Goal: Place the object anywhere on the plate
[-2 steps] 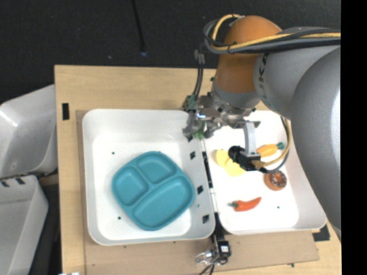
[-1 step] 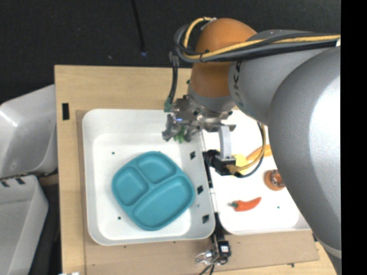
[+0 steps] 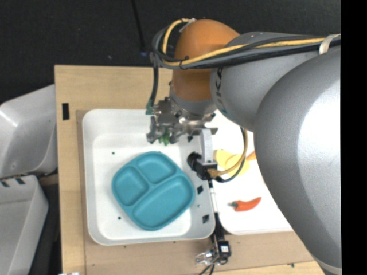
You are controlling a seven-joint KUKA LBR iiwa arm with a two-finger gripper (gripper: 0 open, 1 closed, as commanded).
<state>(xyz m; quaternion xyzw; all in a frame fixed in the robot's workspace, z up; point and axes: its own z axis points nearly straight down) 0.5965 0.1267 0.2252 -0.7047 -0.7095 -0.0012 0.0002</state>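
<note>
Above the teal three-compartment plate (image 3: 152, 191), the fingers (image 3: 163, 135) pinch a small green object (image 3: 166, 136), mostly hidden.

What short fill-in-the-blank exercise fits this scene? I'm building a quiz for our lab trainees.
1. The teal plate has ___ compartments.
2. The plate lies in the ___ bin.
3. The red pepper lies in the ___ bin.
4. The gripper hovers just beyond the plate's far ___.

Missing words: three; left; right; edge
</note>
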